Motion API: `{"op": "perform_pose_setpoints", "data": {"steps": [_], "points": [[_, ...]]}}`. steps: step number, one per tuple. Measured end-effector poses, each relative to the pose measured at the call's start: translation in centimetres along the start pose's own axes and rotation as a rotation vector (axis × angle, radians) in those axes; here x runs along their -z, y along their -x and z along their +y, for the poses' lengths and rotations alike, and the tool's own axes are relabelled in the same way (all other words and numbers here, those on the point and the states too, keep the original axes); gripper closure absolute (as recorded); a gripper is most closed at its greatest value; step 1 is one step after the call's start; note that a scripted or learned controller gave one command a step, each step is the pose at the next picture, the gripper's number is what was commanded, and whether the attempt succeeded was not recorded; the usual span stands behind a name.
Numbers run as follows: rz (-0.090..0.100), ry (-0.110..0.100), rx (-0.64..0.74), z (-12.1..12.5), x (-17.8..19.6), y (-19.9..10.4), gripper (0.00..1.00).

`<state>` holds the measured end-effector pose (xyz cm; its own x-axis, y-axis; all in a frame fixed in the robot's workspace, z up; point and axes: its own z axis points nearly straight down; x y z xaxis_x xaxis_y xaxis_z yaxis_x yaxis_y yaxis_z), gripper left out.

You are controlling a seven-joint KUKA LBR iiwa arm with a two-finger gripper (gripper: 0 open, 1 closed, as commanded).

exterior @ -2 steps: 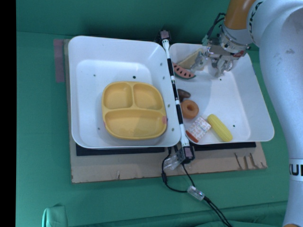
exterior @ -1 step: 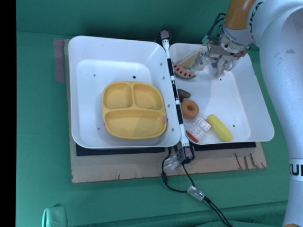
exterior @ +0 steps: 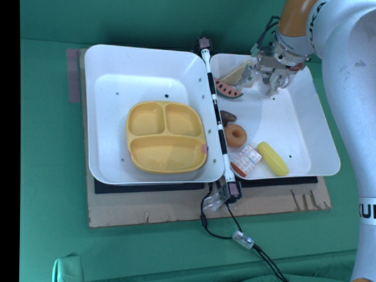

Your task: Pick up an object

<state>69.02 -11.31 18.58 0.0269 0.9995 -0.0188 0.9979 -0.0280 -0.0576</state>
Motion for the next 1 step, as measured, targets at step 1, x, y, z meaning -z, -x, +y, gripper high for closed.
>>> {"op": "perform_pose_setpoints", "data": {"steps": [1], "points": [[0.0,0.0,0.0,0.0,0.0,-0.01,0.0]]}}
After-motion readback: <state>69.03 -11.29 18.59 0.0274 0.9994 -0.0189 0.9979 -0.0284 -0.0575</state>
